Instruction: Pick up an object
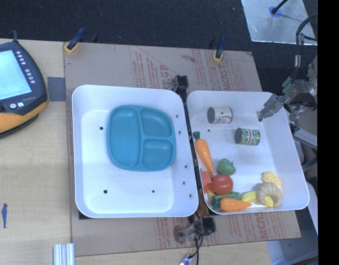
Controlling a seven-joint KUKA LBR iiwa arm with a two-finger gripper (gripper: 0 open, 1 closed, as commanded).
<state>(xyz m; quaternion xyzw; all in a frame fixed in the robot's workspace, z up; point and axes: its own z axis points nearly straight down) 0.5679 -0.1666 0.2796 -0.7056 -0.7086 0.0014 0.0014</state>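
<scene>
The right bin [282, 142] holds toy food: a white can [220, 115] and a green-labelled can [247, 136] near the back, an orange carrot [204, 154] by the left wall, a green pepper [226, 166], a red tomato [222, 184], a second carrot [233, 205], a yellow corn cob [270, 178] and a beige knobbly piece [269, 194] in the front right corner. My gripper [267, 109] hangs at the bin's back right corner, above the rim, right of the white can, with nothing seen between its fingers.
The left bin [92, 203] bears a blue divided plate [141, 137]. A teach pendant [15, 87] lies on the bench at the far left. Clamps [74, 42] hold the cardboard sheet at its back edge.
</scene>
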